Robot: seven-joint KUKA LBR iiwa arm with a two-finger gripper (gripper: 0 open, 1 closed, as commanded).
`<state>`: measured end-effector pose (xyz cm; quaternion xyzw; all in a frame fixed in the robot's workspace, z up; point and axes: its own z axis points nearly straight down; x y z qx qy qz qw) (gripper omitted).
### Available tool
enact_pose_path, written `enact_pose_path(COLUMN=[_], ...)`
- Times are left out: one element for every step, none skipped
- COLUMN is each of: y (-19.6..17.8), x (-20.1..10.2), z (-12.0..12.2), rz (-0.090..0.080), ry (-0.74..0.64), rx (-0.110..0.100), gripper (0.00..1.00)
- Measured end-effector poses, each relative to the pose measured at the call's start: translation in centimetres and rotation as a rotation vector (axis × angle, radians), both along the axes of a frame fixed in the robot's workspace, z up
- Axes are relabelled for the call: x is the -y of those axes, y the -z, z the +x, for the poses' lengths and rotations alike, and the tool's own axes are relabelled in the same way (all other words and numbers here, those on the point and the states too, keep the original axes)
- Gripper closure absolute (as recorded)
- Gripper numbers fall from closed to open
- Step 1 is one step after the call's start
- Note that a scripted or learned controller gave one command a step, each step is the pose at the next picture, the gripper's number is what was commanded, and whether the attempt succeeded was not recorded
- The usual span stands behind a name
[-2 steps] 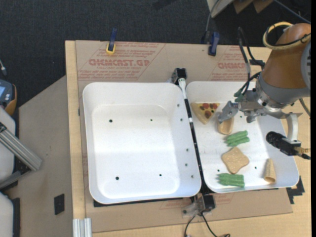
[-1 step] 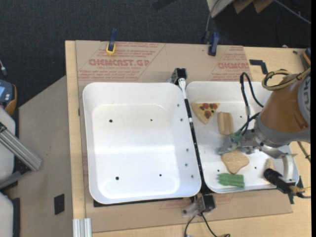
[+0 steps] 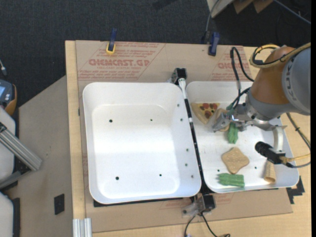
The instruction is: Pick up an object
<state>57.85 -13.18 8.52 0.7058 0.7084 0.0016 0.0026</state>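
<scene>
A: hand [image 3: 228,121] is low in the right bin [image 3: 256,184], right at the top end of a green stick [image 3: 232,134]. Can't tell if it's spread or pinched.
B: Nearest pick then?
A: Yes. I'd centre over the stick, drop straight, squeeze across its narrow side.
B: Neighbours?
A: Pizza slice [image 3: 206,110] just beside, cracker [image 3: 234,159] near, 2nd green piece [image 3: 231,179] further. Don't clip the pizza.

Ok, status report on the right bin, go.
Pincer low in right white bin, above upright green piece; grip unconfirmed. Pizza slice toy close left. Tan toast piece and flat green piece lie apart, nearer camera.
</scene>
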Motion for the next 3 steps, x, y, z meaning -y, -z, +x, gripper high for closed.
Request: enact_pose_path(y=[-1.0,-20.2,-19.0], x=[0.2,-3.0,-2.8], z=[-0.3,6.9,6.4], rz=[0.0,-0.002,0.0], ry=[0.005,-0.002,0.002], rx=[-0.002,0.018,-0.005], gripper=[1.0,1.0,0.0])
